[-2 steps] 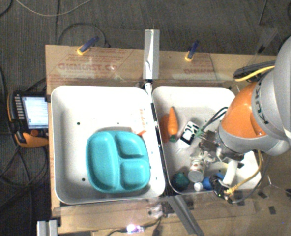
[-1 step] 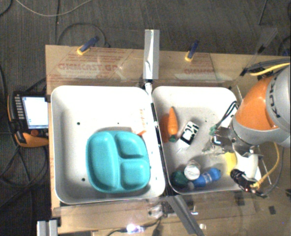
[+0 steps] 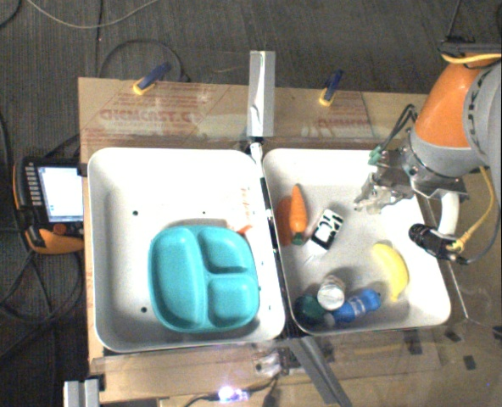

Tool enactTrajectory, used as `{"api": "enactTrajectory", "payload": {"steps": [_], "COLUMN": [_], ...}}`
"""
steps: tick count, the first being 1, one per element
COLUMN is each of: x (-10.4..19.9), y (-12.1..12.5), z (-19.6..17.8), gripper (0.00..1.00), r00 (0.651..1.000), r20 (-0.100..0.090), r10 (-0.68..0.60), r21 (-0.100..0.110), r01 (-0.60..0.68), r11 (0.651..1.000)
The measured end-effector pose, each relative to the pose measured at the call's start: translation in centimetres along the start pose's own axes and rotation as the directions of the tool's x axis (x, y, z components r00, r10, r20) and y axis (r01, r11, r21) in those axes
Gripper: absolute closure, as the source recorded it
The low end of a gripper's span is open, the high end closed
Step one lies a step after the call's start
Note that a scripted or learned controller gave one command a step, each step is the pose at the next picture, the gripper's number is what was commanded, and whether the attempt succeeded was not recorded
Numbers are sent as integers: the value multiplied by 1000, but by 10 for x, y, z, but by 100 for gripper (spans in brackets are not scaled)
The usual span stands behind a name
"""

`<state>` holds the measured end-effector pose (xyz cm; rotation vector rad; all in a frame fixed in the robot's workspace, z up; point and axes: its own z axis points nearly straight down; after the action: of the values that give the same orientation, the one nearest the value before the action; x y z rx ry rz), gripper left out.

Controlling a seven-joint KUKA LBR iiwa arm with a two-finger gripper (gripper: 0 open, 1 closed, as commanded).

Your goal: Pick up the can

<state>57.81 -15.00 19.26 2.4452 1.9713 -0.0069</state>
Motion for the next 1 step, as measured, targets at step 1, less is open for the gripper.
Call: {"api": "enactTrajectory", "payload": {"steps": [1], "x": [0], "y": [0], "z": [0], "gripper": [0], "r00": [1000], "r20": [0], "r10": [0], "r21": [0], "r01": [0], "r11": [1000]}}
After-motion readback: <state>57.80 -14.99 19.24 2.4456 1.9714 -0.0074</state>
